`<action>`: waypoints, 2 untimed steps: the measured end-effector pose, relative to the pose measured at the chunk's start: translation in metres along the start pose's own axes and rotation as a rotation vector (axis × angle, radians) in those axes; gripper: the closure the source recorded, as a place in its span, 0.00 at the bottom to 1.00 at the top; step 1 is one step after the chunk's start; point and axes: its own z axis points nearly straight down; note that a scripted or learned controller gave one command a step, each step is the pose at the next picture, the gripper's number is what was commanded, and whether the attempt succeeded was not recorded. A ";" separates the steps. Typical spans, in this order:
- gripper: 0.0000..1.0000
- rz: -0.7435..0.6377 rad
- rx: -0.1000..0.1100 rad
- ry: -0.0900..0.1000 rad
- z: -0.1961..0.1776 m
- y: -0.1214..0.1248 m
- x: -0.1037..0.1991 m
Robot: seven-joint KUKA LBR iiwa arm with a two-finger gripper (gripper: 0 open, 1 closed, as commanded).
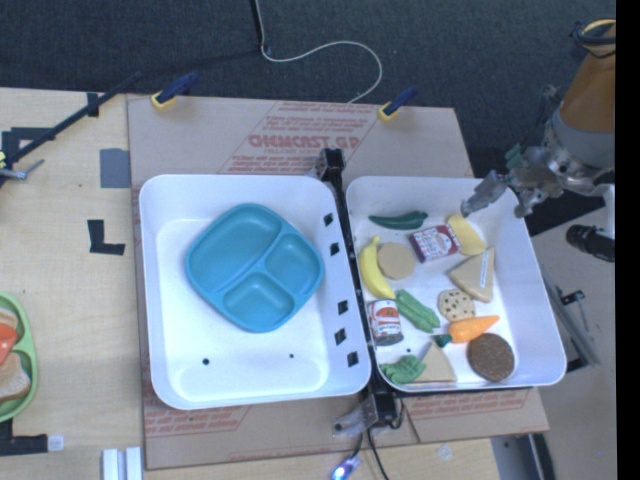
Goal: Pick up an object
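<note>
A cardboard-covered bench (300, 138) bears two white bins, the left bin (160, 298) holding a blue divided plate (255, 266). The right bin (535, 298) holds toy food, the banana (374, 268) lying by the plate-side wall. The gripper (505, 190), fingers spread and empty, hangs over the far rim, likely poised to descend
</note>
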 end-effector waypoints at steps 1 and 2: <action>0.00 -0.004 -0.007 0.000 -0.082 -0.041 0.050; 0.00 -0.003 -0.003 0.000 -0.136 -0.070 0.082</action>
